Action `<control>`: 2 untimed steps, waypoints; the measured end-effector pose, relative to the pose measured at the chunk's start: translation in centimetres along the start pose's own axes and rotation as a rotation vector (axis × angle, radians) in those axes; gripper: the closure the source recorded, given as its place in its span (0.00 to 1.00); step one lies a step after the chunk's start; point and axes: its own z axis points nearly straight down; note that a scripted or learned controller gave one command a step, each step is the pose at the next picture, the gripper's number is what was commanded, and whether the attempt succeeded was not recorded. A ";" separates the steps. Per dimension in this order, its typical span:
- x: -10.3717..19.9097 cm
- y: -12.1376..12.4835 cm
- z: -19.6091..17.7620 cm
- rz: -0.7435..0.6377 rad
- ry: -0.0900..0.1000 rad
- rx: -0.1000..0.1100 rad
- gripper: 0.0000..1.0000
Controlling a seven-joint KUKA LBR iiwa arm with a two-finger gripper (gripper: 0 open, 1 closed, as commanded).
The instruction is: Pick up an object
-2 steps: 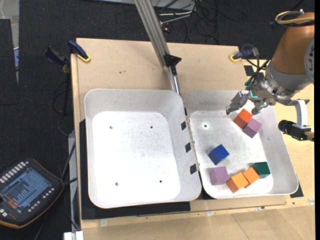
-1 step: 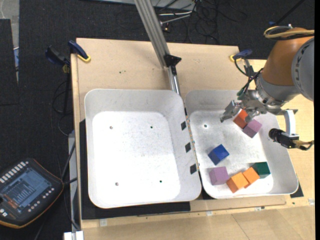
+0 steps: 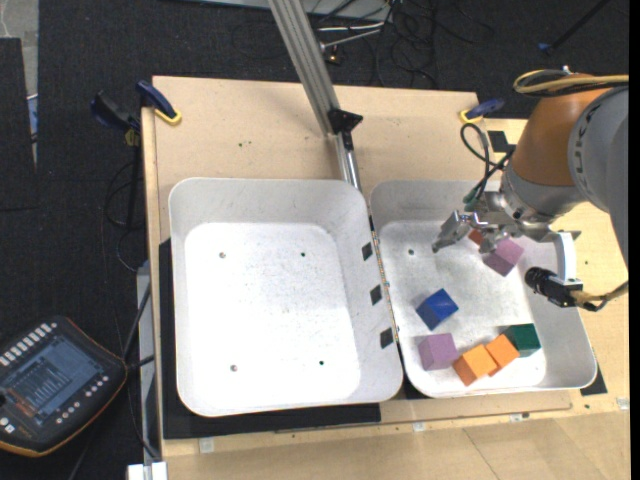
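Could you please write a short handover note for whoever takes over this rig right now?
Gripper: over the right bin, at its upper part; a purple block sits right below it, whether it is gripped I cannot tell.
Other blocks in the right bin: blue block mid-bin; second purple block, orange block and green block near the front edge.
Done: no pick confirmed.
Left: confirm the grasp and lift.

**Around the bench**

A handheld control pendant [image 3: 45, 383] lay at the lower left on the dark floor. A slanted metal rail [image 3: 305, 48] crossed the wooden benchtop [image 3: 260, 133]. Blue-and-yellow clamps [image 3: 158, 102] gripped the bench's far corners, cables trailing beyond.
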 end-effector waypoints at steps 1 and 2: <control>0.0 0.0 -0.8 0.000 0.000 0.000 1.00; -0.7 -0.5 -5.9 0.001 -0.001 -0.003 1.00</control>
